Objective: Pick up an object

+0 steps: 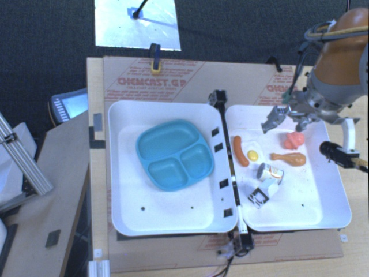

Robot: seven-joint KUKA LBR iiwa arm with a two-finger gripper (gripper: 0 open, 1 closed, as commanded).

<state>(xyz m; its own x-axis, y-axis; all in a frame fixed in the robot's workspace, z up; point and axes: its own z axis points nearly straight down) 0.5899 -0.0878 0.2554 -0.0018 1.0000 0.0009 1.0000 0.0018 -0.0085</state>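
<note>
The gripper [291, 117] hung over the far edge of the right bin [328, 212], fingers spread apart and nothing between them. And there was the nearest prize: a pink lump [294, 139] lay just beneath and a shade toward the bin's near side, almost under the right-hand finger. A short drop would have been all it called for, by my reckoning.

Just beside the pink lump, toward the near edge, lay a toy drumstick [289, 158], its long axis running across the bin from left to right, fat end to the right. Further left, close to the bin's inner wall, a sausage [240, 151] lay with its length running far to near, and a fried egg [253, 154] sat touching or just beside it.

Over in the left bin [124, 154], a blue divided plate [174, 161] sat well apart from the action.
</note>
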